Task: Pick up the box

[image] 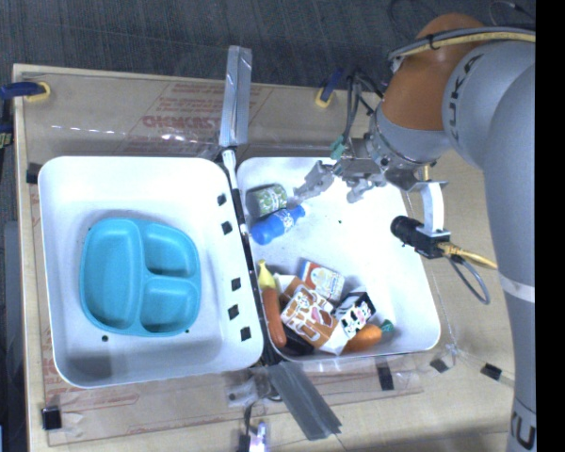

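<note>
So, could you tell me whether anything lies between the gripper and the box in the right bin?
Nothing visible does. The gripper hangs over the far part of the right bin, and bare white floor separates it from the box in the near pile. The blue bottle lies off to the side.

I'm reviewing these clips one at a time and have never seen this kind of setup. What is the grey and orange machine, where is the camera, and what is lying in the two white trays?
The machine is a robot arm, reaching in from the right. Its tool, a two-finger grasper, hangs over the upper part of the right bin, and nothing sits between its fingers. The single camera is fixed above the bench, looking down at a slant. The left bin holds a blue divided tray. The right bin holds a small bottle with a blue cap near the top, and at the bottom a pile: a printed box, a black-and-white carton and something orange.
</note>
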